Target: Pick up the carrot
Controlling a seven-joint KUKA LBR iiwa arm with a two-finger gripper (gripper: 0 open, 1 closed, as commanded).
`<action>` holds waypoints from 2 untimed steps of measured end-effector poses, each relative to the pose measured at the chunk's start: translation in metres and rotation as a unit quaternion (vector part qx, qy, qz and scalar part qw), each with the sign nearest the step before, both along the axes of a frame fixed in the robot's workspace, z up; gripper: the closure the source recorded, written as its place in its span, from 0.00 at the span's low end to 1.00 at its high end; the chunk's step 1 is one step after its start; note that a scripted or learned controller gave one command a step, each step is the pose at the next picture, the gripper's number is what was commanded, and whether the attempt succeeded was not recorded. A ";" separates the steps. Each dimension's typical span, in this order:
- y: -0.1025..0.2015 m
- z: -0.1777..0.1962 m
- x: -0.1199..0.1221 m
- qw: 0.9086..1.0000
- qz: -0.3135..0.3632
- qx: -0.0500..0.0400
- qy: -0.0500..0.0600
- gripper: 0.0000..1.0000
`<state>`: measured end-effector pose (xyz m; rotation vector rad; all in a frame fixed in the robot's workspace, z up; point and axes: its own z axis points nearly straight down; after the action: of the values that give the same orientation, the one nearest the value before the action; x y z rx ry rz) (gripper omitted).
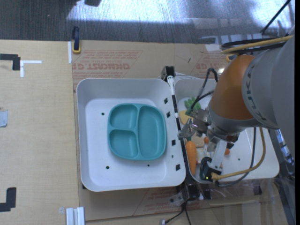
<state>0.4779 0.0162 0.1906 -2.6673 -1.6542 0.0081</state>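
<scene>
The long orange carrot [191,156] lies in the right shallow white bin [243,165], lengthwise along its left wall near the front corner. The two-finger gripper [193,129] hangs just above the carrot's upper end. Whether it is open or closed cannot be told. The teal divided plate [137,131] sits in the left white bin [91,139].

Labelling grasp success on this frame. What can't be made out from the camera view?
All camera view:
- carrot: upper end runs under the arm; held or not, cannot tell.
- right bin: much of its floor hidden by the arm.
- green item and yellow item by the bin's left wall: partly covered, too small to identify.
</scene>
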 end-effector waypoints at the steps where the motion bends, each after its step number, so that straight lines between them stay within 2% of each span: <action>1: 0.000 0.000 0.000 1.000 -0.001 0.000 0.000 0.00; 2: -0.061 0.000 0.000 0.997 -0.084 -0.001 -0.001 0.00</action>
<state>0.4775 -0.0452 0.1906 -2.7981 -1.4266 0.0064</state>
